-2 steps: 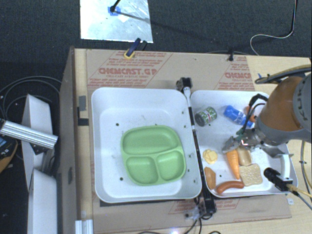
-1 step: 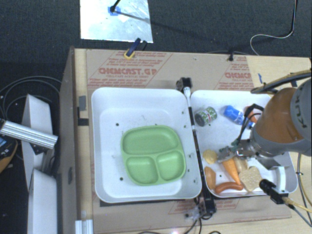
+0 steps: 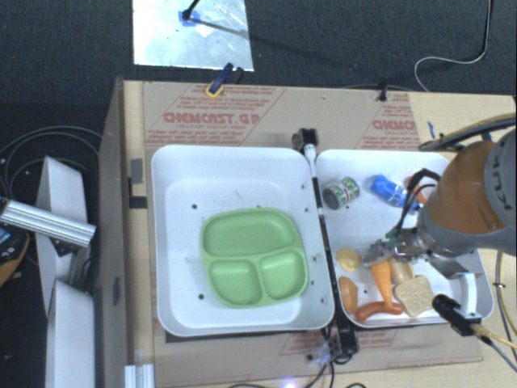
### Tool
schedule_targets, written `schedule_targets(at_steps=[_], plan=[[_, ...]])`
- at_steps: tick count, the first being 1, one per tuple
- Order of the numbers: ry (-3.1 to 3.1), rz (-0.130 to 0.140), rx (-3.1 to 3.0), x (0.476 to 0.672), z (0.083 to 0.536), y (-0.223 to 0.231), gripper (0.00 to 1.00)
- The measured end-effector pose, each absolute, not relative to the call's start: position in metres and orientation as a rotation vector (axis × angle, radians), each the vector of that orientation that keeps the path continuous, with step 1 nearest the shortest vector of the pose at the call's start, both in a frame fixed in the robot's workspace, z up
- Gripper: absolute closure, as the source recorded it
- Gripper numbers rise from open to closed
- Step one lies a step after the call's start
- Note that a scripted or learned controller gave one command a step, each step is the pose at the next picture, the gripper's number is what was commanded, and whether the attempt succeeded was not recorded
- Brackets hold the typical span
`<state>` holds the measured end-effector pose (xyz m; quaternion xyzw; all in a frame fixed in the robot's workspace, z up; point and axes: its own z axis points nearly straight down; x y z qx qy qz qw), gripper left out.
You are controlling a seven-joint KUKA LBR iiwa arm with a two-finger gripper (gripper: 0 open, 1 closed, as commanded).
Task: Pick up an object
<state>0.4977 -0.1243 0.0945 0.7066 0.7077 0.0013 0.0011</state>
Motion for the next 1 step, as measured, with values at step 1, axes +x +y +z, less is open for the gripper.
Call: schedule_targets(at_steps=[1], plan=[[2.226,0.005,2.215,0.5307,0.1849,-0.0371,1.00]])
